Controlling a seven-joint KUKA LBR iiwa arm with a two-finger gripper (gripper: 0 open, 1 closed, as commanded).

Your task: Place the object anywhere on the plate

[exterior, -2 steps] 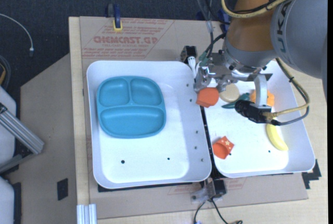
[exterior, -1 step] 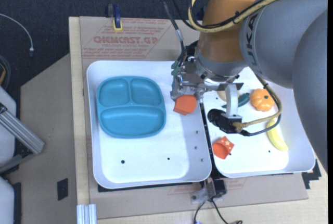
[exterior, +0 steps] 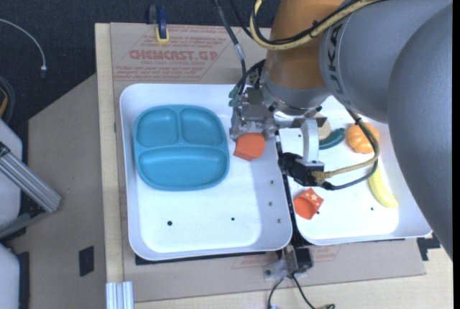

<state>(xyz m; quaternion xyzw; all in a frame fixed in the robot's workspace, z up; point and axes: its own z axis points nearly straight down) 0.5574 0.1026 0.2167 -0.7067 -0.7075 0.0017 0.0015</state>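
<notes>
Looming largest, closest to the lens, is my own grey arm (exterior: 402,85) with its orange band (exterior: 305,13), coming in over the right bin (exterior: 345,232). Below the wrist my gripper (exterior: 250,134) hangs over the right edge of the left bin (exterior: 208,228), and an orange block (exterior: 249,147) sits right at its tips. The block looks pinched between my fingers, which seem closed down to its width, though my wrist hides much of the contact, so I take that hold as likely rather than certain.

Just beside the block, toward the left bin's far-left part, lies the blue plate (exterior: 181,147), a three-compartment tray. Its right rim is near the block but not under it, so I judge the block is still short of its target: a small carry leftward should bring it over the nearest compartment before I let go.

Farther out, in the right bin, lie a red block (exterior: 307,203) near the dividing edge, a yellow banana (exterior: 381,189) toward the right edge, an orange piece (exterior: 359,139) and a dark green piece (exterior: 332,139) beside my wrist. They seem to be spare objects, left apart from the plate.
</notes>
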